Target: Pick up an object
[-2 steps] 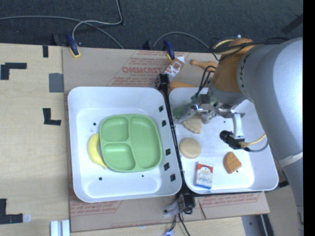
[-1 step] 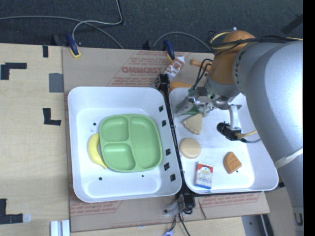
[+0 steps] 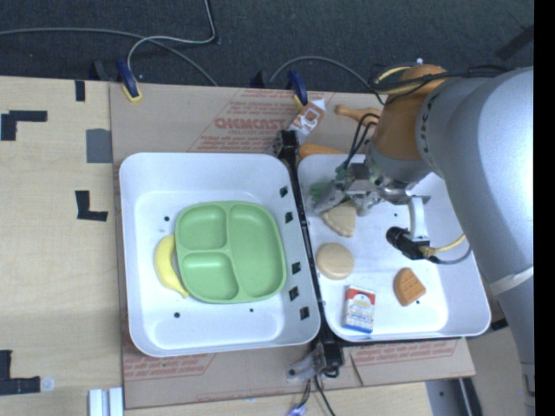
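Arm low over the right bin, reaching for a pick.
Near edge first: carton (image 3: pixel 359 308), cracker (image 3: pixel 408 286), bun (image 3: pixel 335 260), then the bread (image 3: pixel 341 222) under the gripper (image 3: pixel 345 191); jaws' state unclear. Best centre squarely over the bread before closing.

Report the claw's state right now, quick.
Claw: cannot be told; it sits low in the right bin over a pale food piece.

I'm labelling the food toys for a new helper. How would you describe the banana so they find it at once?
Look in the left white bin, where a green divided plate lies. The banana is against the plate's left edge, partly under it. It is the only yellow, curved thing in that bin.
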